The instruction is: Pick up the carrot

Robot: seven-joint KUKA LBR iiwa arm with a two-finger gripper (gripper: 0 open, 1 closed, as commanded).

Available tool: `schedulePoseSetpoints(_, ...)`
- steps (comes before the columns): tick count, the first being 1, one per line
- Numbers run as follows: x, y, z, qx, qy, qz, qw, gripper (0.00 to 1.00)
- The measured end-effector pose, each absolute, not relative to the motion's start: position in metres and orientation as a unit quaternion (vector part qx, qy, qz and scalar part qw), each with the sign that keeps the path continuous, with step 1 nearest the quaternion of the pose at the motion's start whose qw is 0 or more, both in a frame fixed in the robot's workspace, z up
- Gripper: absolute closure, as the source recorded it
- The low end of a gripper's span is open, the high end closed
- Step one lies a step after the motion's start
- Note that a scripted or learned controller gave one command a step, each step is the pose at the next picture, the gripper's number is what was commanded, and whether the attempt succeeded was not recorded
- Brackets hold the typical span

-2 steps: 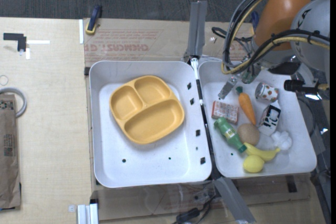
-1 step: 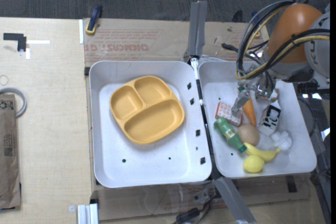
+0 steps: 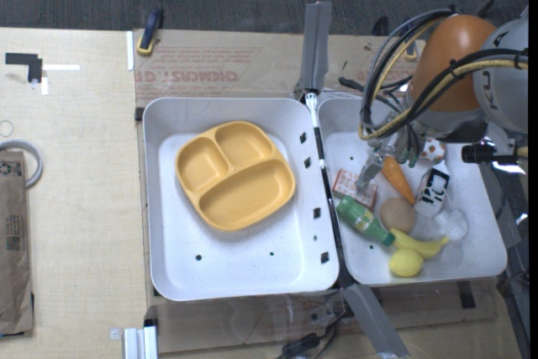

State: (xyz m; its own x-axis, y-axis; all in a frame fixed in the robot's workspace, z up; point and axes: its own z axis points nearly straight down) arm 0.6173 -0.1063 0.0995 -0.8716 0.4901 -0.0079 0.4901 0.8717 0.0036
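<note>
Nearest in the right bin (image 3: 479, 265) lie a lemon (image 3: 406, 262) and a banana (image 3: 424, 245), then a potato (image 3: 398, 215) and a green bottle (image 3: 363, 220). Just behind them the carrot (image 3: 397, 177) lies slanted, its top under the arm's cables. The tool (image 3: 371, 170) hangs just left of it; whether it is open or closed cannot be told. To grasp well, it should likely shift right, centre over the carrot's middle and close across its width. The left bin (image 3: 168, 248) holds a yellow plate (image 3: 235, 174).

A plate (image 3: 235, 174) is set in the left bin (image 3: 164, 206); the carrot (image 3: 397, 178) lies in the right bin (image 3: 479, 256), behind a bottle (image 3: 363, 221).
</note>
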Motion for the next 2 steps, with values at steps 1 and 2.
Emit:
schedulePoseSetpoints(1,0.6184,-0.1072,0.1096,0.255,0.967,0.0014,0.006,1.00)
schedulePoseSetpoints(2,0.6183,-0.1073,0.1096,0.255,0.967,0.0013,0.005,0.00)
